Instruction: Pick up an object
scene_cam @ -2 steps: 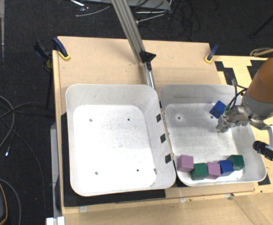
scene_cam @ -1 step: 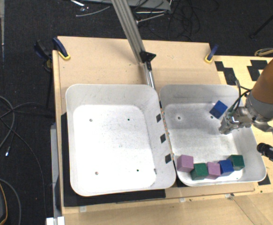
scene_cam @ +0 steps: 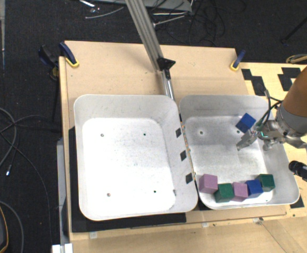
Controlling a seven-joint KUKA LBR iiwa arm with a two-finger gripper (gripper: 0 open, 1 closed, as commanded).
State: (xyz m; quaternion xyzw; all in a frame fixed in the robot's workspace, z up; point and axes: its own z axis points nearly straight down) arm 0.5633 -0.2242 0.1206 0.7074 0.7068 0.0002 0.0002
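Nearest the camera, along the front wall of the right bin [scene_cam: 279,196], five small blocks sat in a tight row, touching or nearly so: a purple block [scene_cam: 208,183], a dark green block [scene_cam: 225,192], a pink-purple block [scene_cam: 240,190], a blue block [scene_cam: 254,186] and a green block [scene_cam: 267,181]. Farther back in the same bin, the gripper [scene_cam: 246,139] reached in from the right, its tips low over the bin floor. How its jaws stood could not be made out. A second blue block [scene_cam: 246,123], tilted on a corner, appeared just above and beside the fingertips, touching or nearly touching them; whether it was gripped could not be told. The row of five lay well apart from the gripper, toward the front. The left bin [scene_cam: 85,157] lay alongside. Beyond both bins, a metal pole [scene_cam: 145,28] slanted away across the wooden bench [scene_cam: 116,67].
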